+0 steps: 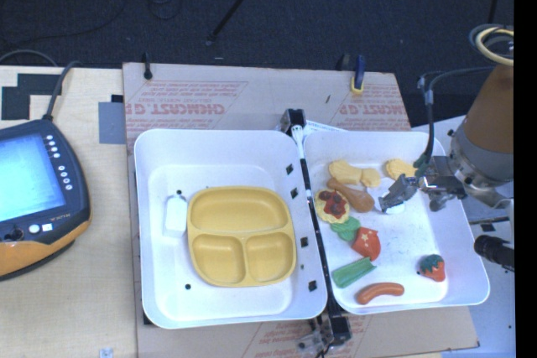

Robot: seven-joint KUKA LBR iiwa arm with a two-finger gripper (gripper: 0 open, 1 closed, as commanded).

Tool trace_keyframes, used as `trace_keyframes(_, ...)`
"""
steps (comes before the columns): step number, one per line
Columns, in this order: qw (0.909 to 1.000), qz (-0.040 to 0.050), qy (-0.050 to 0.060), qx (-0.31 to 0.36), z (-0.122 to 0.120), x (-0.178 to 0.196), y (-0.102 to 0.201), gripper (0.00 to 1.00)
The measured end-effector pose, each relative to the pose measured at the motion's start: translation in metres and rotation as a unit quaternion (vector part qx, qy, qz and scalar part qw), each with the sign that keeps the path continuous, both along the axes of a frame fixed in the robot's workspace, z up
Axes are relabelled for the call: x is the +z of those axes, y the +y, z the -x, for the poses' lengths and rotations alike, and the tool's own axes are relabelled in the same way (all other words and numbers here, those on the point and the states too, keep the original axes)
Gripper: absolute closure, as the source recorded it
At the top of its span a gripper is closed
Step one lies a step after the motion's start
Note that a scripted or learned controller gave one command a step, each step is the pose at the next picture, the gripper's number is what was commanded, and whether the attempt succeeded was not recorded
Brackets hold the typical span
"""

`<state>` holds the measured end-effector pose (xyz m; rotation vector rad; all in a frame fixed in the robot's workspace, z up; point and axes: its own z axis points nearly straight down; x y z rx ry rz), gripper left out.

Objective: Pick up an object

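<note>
From above, the desk (pixel 92 264) carries two shallow white plastic bins side by side on a sheet of brown cardboard. The left white bin (pixel 159 172) holds a yellow three-compartment plastic tray (pixel 241 233) with a small white block (pixel 175 214) just beside its left edge. The right white bin (pixel 470 281) holds toy food: pale yellow biscuit-shaped pieces (pixel 352 173) near the far wall, a brown sausage-like piece (pixel 352 197) beneath them, a round yellow piece with red topping (pixel 332 205), a red pepper-shaped toy (pixel 367 242) with a green leaf beside it, a green pod-shaped toy (pixel 352 271), an orange-red hot-dog sausage (pixel 380 292) near the front wall, and a red strawberry with green top (pixel 432 267) toward the right. The grey arm reaches in from the right, and its metal end effector (pixel 396 197) sits low over the bin's upper middle, just right of the brown piece; whether it is spread or pressed together cannot be told. A black-and-orange handheld control tablet (pixel 33 189) lies on the desk at far left.
</note>
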<state>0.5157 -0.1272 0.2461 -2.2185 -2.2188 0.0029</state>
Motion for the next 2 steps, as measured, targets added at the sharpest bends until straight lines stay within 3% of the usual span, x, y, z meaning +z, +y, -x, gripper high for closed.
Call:
trace_keyframes(1, 1.0, -0.0005, 0.001, 0.0, 0.0, 0.009, -0.001, 1.0)
trace_keyframes(2, 1.0, -0.001, -0.005, 0.007, -0.001, 0.108, 0.131, 1.0)
